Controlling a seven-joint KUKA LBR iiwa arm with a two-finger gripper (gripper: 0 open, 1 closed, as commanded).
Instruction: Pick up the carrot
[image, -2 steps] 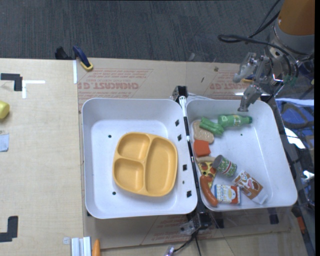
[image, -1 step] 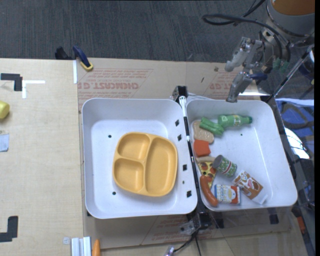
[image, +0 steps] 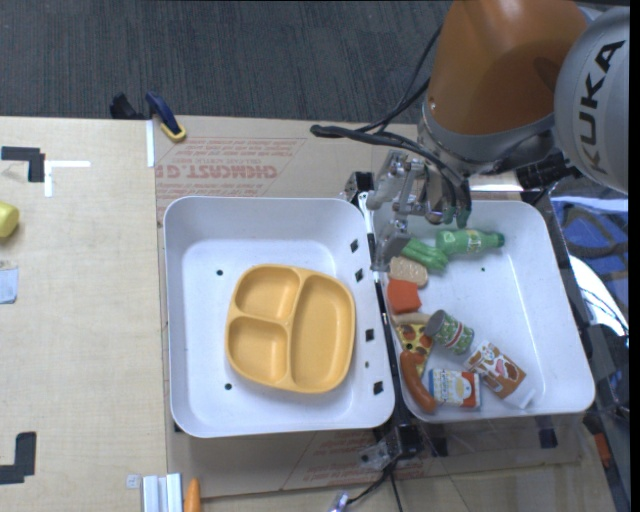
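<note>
Reaching in from the right, a grey and orange robot arm (image: 500, 70) hangs over the far left corner of the right bin (image: 560, 300). Beside it, the left bin (image: 200, 300) bears a yellow divided plate (image: 292, 328).

The gripper (image: 420, 205) sits low over the corner, just above a green bottle (image: 462, 241) and a smaller green piece (image: 425, 254). Cables and metalwork mask it, so I cannot tell whether it is released or clenched, and nothing can be seen in its grasp.

The carrot (image: 403, 296), as I judge the small orange-red piece to be, lies against the right bin's left wall, nearer the camera than the gripper. A beige piece (image: 408, 270) touches its far side, and a pizza slice (image: 411, 335) lies just beside its near side.

The main risks, in my judgement:
- A descent from here would probably meet the bottle or the green piece, not the carrot.
- The wall leaves little room on the carrot's left, so the gripper may strike the rim.
- The close neighbours could be caught along with it or nudged over it.
</note>
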